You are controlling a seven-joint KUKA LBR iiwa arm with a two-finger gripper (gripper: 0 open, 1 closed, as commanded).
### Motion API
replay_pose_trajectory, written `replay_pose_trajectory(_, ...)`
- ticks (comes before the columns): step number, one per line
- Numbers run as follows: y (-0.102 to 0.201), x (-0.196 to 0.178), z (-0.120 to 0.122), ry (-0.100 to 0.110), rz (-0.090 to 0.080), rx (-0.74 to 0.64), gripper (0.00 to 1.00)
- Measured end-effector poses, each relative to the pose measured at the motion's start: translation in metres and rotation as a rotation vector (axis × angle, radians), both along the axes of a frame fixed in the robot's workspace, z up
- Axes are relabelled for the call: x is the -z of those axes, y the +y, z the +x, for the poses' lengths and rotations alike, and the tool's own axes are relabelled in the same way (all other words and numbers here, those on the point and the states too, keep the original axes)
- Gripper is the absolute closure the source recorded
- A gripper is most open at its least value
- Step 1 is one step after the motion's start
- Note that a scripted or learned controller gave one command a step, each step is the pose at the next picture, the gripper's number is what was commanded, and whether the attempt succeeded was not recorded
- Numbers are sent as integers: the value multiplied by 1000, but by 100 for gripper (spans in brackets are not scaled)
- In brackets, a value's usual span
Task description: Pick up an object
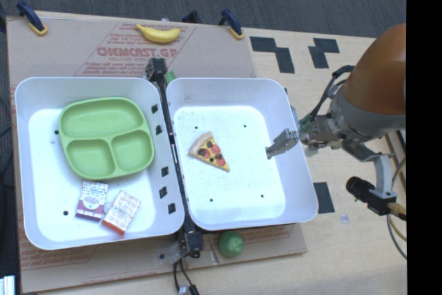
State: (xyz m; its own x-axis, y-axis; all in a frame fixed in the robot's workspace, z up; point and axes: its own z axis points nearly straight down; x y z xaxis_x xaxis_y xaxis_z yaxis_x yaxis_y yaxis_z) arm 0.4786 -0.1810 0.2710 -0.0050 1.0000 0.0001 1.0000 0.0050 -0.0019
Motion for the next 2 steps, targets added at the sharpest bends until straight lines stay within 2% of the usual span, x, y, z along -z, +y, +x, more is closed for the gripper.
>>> replay_pose_trajectory(1,-30,178,1,0,0,-1,0)
replay_pose_trajectory(2,-29,179,77,0,1,-1,0)
